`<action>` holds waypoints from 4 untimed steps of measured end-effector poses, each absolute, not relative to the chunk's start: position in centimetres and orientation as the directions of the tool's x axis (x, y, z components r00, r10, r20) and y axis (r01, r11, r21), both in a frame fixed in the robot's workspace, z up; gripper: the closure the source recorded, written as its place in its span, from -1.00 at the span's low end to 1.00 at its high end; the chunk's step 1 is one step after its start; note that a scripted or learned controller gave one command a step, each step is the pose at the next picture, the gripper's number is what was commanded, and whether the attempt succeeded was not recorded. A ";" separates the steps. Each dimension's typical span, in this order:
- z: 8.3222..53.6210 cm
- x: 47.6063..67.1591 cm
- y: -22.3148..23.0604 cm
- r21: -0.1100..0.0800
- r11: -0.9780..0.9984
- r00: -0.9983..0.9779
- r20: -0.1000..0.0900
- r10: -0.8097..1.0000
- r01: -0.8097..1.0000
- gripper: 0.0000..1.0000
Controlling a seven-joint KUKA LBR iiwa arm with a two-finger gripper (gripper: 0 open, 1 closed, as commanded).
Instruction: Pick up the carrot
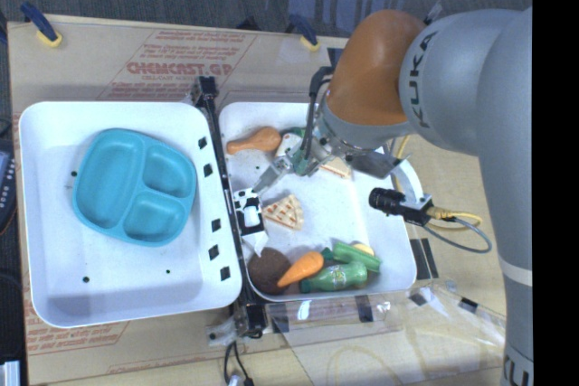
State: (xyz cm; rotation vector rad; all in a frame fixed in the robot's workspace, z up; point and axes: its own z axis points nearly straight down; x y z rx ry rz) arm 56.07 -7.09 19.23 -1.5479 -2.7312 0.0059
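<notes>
The carrot (301, 268) is orange and lies near the front edge of the right bin (398, 235), between a brown round piece (266, 270) and a green bottle-shaped item (339, 277). My gripper (288, 165) hangs over the back middle of that bin, below the orange band of the arm. It is well behind the carrot, roughly a third of the bin's depth away. Nothing of the carrot is in the gripper.
The right bin also holds a chicken drumstick (255, 141), a waffle wedge (283, 213), a toast slice (336, 168), green vegetables (358, 256) and a small black-and-white object (248, 211). A blue divided plate (136, 185) lies in the left bin (54, 285).
</notes>
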 end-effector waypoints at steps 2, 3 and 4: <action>9.5 47.9 -11.0 0.002 0.771 -0.771 -0.002 0.636 0.636 -1.00; 10.5 47.9 -10.9 -0.001 0.780 -0.780 0.004 0.626 0.626 1.00; 10.5 47.9 -10.9 -0.001 0.780 -0.780 0.005 0.626 0.626 -1.00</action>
